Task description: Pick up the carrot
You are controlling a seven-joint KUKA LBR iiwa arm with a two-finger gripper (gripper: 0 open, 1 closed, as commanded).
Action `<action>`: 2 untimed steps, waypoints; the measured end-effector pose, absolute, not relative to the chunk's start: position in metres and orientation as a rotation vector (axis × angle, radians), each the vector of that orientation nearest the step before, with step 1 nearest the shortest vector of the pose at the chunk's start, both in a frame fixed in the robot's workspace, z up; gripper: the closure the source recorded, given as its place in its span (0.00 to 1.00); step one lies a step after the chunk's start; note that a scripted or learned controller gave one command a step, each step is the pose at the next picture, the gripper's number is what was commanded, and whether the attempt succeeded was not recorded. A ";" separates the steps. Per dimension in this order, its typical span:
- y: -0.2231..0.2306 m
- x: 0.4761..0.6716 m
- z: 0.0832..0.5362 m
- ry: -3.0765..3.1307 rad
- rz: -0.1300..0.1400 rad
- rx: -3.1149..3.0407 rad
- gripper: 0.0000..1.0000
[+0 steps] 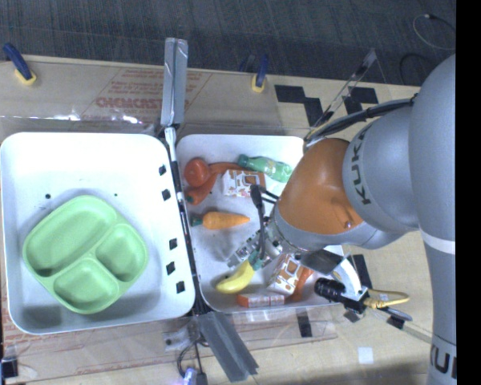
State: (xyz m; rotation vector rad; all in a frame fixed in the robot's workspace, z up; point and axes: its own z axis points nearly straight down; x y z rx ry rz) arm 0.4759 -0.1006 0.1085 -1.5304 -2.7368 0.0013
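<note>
Seen from above: carrot (224, 220) lying on its side in the right bin (194, 152), mid-left, just below a red ladle (199, 171) and a small printed carton (240, 184); green bottle (266, 165) at the top. Banana (237, 278) near the front rim, beside orange packets (287, 275). Claw (256, 253) low between carrot and banana; grip state impossible to tell. "KU" legible on the arm (377, 183). Green divided plate (84, 253) in the left bin (80, 147). Faint red print on the surface (224, 87), unreadable.
</note>
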 end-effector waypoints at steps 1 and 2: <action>-0.103 0.546 0.091 -2.649 0.001 -1.684 1.00; -0.051 0.583 0.192 -2.560 0.001 -1.820 1.00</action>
